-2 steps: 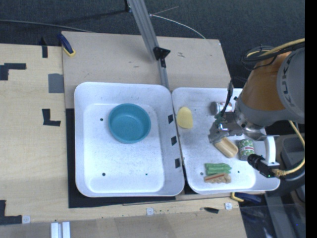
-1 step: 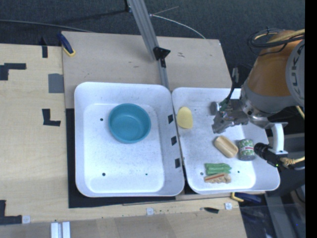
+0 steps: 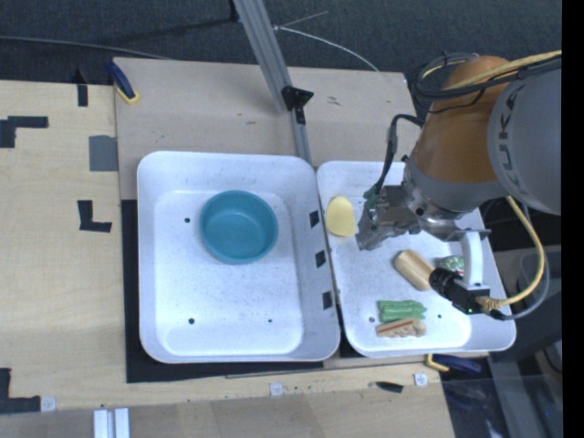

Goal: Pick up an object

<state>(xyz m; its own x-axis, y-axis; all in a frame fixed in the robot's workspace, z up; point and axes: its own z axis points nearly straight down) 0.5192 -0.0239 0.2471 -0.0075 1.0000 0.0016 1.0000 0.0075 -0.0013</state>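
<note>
While the arm reaches in from the right, these are the particulars of the scene:

Arm: a grey KUKA arm (image 3: 511, 144) with an orange band leans over the right bin, its body covering that bin's far right corner.

Jaws: the jaws (image 3: 370, 235) hang low over the far left part of the right bin, just right of the yellow object; whether they are released or clenched cannot be told from this slant, and nothing shows between them.

Right bin: a shallow white bin (image 3: 484, 331) sits to the right of its twin, their rims side by side.

Yellow object: a rounded pale yellow piece (image 3: 340, 215) lies at the far left of the right bin, close to the rim shared with the left bin.

Tan object: a short tan cylinder (image 3: 412, 268) lies tilted near the bin's middle, to the right of and nearer than the jaws.

Green and orange items: a green piece (image 3: 401, 310) lies above an orange-and-white piece (image 3: 400, 328), touching or nearly so, at the bin's near side.

Left bin: the second white bin (image 3: 173, 336) holds a round blue bowl (image 3: 239, 226), upright, in its far half.

Tabletop: a light wooden tabletop (image 3: 55, 272) carries both bins, with black tape marks on its left.

Pole: a grey metal bar (image 3: 265, 39) slants from the far edge toward the gap between the bins.
</note>
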